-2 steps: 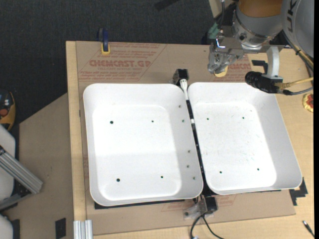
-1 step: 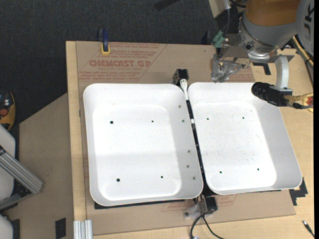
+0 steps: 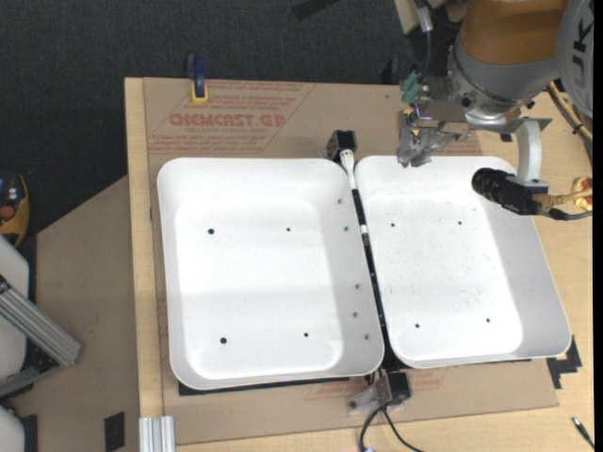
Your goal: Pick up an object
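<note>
— Where were you at that moment?

— My gripper point(image 3: 413, 154) hung over the far rim of the right bin point(image 3: 528, 281), near its far left corner, just beside the seam where the two bins met. My orange band point(image 3: 513, 8) sat above it at the top of the view.

— Were you holding anything?

— I saw nothing gripped. Whether my grip was released or clenched, I could not tell; the tip was too small and dark against the rim.

— And the object you were to pick up?

— I could not tell where it was. The floors of the right bin and the left bin point(image 3: 188, 252) showed me white plastic with a few small black dots each.

— What else lay around you?

— A black cylinder point(image 3: 499, 189) on a grey bracket stuck out over the right bin's far right corner. A black clip point(image 3: 340, 143) stood at the far end of the seam. Both bins rested on a brown board point(image 3: 245, 116) printed with red lettering, and a blue and yellow clamp point(image 3: 197, 75) pinched its far edge.
</note>
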Controlling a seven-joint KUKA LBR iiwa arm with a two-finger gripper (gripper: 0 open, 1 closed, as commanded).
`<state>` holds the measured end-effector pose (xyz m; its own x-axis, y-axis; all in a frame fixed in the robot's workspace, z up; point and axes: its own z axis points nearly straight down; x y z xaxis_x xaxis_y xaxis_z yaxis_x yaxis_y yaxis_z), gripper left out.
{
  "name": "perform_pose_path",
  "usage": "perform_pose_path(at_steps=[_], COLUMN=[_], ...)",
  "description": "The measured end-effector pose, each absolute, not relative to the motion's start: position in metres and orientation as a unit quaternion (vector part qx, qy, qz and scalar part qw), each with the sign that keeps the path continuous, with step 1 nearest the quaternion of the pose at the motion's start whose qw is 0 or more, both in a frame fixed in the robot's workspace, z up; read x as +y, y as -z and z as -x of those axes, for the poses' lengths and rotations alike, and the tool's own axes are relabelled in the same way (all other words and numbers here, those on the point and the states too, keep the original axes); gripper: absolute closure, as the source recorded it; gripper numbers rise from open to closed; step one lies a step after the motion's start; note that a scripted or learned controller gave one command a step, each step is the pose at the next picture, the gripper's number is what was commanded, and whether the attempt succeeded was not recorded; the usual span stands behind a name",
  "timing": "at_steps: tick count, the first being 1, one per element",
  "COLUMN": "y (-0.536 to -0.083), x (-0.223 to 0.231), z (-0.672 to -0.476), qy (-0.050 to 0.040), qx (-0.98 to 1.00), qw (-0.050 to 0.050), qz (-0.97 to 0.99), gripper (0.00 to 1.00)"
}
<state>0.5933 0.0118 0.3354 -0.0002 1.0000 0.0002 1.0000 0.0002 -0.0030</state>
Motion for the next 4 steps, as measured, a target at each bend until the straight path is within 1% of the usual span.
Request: perform_pose_path(at_steps=[1, 2, 3, 4], y=[-0.329, -0.334, -0.371, -0.282], x=[0.013, 0.004, 0.003, 0.052], z=[-0.576, -0.561, -0.543, -0.577], qy=[-0.001, -0.0006, 0.0022, -0.0032], qx=[-0.707, -0.707, -0.707, -0.709], qw=[0.001, 0.001, -0.002, 0.004], qz=[0.707, 0.707, 0.707, 0.706], gripper=[1.0, 1.0, 1.0, 1.0])
